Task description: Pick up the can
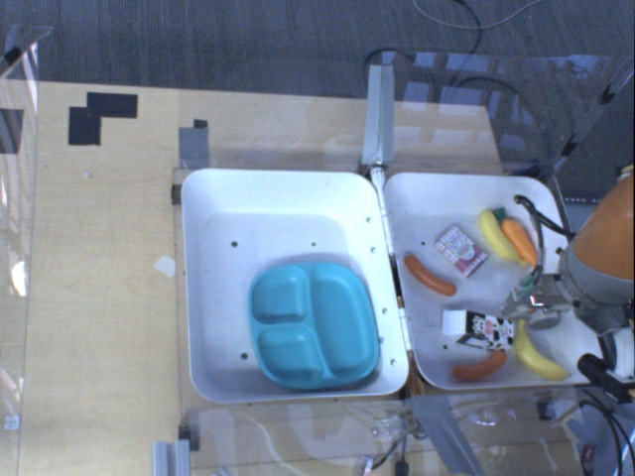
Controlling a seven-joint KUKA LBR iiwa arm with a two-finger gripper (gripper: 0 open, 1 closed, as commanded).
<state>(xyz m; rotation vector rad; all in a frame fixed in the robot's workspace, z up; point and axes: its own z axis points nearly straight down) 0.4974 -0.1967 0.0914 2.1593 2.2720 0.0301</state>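
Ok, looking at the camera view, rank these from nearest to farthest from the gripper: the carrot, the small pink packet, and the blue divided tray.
From the gripper:
1. Carrot, at the back of the right bin.
2. Small pink packet, nearer the right bin's middle.
3. Blue divided tray, in the left bin.

my claw (524,303) sits over the right bin (433,194). can (479,329) is just left of it, banana (537,355) right below, carrot (518,241) above, sausage (429,275) further left, tray (313,323) way left in the other bin (223,206).
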